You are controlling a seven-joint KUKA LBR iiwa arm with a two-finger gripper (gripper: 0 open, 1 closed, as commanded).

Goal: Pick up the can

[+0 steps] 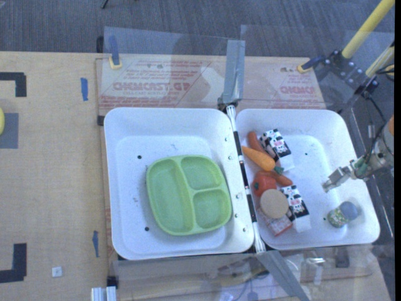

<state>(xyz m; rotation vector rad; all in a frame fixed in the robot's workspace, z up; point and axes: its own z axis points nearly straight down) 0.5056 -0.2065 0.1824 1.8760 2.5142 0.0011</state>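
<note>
A small can [343,214] with a greenish label and a grey end lies on its side in the front right corner of the right bin [313,121]. My gripper [337,177] hangs over the right side of that bin, a little behind and above the can, and looks apart from it. Nothing shows in its grasp. The arm enters from the right edge.
On the right bin's left side lie two carrots [259,157], two small milk cartons [276,144], a red tomato [264,182] and a round tan-topped item [273,204]. The left bin [125,130] holds a green divided plate [189,194].
</note>
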